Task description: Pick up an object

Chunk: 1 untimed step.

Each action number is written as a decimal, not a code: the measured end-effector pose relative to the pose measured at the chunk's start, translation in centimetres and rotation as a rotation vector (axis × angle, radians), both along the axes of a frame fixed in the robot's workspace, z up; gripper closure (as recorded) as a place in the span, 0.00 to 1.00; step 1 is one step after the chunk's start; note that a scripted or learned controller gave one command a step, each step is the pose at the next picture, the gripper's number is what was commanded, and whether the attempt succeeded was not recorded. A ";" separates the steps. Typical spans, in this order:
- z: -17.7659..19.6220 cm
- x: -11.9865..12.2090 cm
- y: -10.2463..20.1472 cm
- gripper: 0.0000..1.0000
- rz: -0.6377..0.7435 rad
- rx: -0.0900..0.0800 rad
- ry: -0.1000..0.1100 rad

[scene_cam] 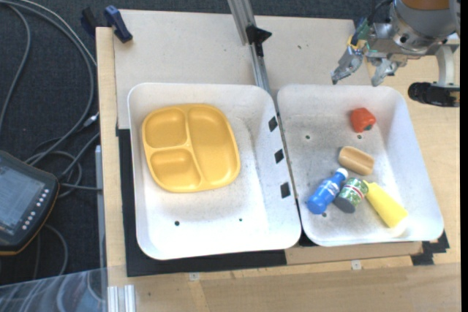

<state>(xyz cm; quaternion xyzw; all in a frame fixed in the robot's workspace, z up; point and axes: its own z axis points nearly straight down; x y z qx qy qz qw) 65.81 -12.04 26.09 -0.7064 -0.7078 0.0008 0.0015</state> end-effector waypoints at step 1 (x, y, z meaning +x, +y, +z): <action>0.0 0.0 0.0 0.00 0.000 0.000 0.000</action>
